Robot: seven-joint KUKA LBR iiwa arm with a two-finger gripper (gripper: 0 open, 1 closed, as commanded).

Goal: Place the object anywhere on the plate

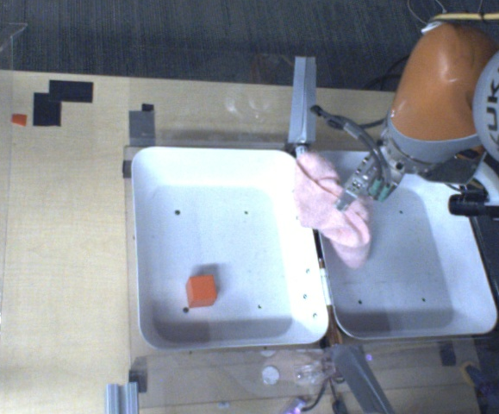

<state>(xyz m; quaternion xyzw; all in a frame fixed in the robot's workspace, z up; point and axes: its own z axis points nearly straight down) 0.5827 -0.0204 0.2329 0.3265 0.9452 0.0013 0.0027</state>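
From my end: gripper (358, 188) is over the right bin (421, 300), near its left wall toward the far corner, w/ the pink cloth (331, 205) hanging at it. Cloth drapes across the divider between the bins, upper part over the left bin's (232, 240) right edge, lower lobe sagging into the right bin. Can't tell if the fingers are apart or together, cloth and wrist hide the tips, so I won't call it a grasp. Orange block (202, 291) sits in the left bin near the front-left corner, well apart from the cloth. I don't see a plate as such; my guess is the target is one of the white bins, prob. the left. To do this step well IMO: lift straight up first so the trailing lobe clears the divider, then traverse slow, keep cloth off the bin rim, and release only once most of the fabric is over the bin floor, away from the block.
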